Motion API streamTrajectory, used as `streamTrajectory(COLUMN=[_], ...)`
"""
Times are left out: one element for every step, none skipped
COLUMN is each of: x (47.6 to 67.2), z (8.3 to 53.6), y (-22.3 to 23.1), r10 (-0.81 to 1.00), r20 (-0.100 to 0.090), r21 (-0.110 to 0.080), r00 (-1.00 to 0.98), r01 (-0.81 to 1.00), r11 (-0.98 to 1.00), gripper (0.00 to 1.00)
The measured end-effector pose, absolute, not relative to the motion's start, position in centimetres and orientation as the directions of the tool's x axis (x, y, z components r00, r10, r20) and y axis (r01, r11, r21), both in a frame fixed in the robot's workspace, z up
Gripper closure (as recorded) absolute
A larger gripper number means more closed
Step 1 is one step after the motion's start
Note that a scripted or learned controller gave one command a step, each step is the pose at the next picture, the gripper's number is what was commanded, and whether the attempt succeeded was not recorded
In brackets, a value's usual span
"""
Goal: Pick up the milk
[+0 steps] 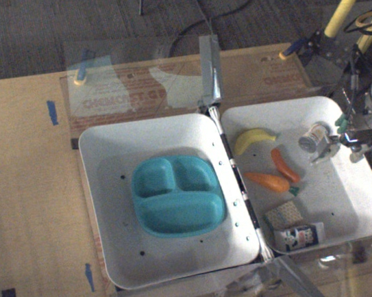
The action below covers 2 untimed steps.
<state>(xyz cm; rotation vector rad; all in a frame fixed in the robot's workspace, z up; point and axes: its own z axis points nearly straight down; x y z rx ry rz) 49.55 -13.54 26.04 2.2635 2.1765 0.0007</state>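
Note:
The milk is a small white carton with a blue print. It lies on its side near the front edge of the right bin. My gripper hangs over the bin's far right part, well behind the carton. Its two green-tipped fingers are spread open, with nothing between them. A silver can lies just to the left of the gripper.
The right bin also holds a banana, two carrots and a tan cracker-like square right behind the milk. A teal divided plate sits in the left bin. A metal divider separates the bins.

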Motion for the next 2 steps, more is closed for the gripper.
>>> streamTrajectory(x=[47.9, 48.0], z=[11.7, 15.4], y=[-12.8, -9.2], r10=[0.997, 0.995], r20=[0.001, 0.000], r21=[-0.001, 0.002], r00=[0.078, -0.101], r01=[0.997, 0.995], r11=[-0.078, 0.101], gripper=[0.00, 0.00])
